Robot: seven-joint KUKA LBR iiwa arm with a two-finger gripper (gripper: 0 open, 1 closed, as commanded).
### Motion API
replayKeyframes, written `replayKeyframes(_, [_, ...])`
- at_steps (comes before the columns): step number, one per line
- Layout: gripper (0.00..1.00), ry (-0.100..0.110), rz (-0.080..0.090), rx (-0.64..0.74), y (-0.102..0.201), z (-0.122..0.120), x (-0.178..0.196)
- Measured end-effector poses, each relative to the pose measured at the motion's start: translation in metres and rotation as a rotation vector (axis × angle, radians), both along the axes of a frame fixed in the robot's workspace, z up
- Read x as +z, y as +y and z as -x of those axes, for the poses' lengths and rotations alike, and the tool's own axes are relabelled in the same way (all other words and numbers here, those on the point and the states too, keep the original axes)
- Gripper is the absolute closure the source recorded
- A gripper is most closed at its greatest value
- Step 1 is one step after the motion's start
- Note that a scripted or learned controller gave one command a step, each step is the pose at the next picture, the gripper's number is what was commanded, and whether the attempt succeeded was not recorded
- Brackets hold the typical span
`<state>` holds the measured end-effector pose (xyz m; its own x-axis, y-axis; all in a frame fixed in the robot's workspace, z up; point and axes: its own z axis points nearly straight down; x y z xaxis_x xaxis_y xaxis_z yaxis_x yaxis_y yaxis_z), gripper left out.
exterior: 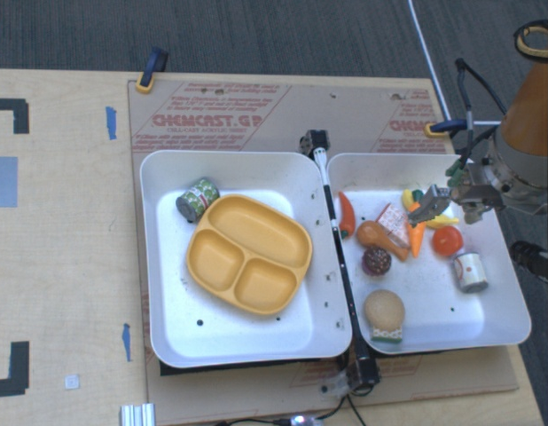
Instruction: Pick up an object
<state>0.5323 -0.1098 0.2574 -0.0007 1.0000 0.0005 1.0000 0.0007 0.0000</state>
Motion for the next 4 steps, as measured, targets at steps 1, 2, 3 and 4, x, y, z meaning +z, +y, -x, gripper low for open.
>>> replayKeyframes(1, [0.00, -0.007, 0.002, -0.001, 0.001, -0.007, -0.130])
replayKeyframes(2, [0.00, -0.001, 0.001, -0.001, 0.007, -0.003, -0.145])
replayKeyframes(3, [0.00, -0.003, 0.001, 0.000, 0.017, -0.022, -0.172])
replayKeyframes(4, [1.00, -0.007, 0.002, -0.002, 0.017, -0.024, -0.161])
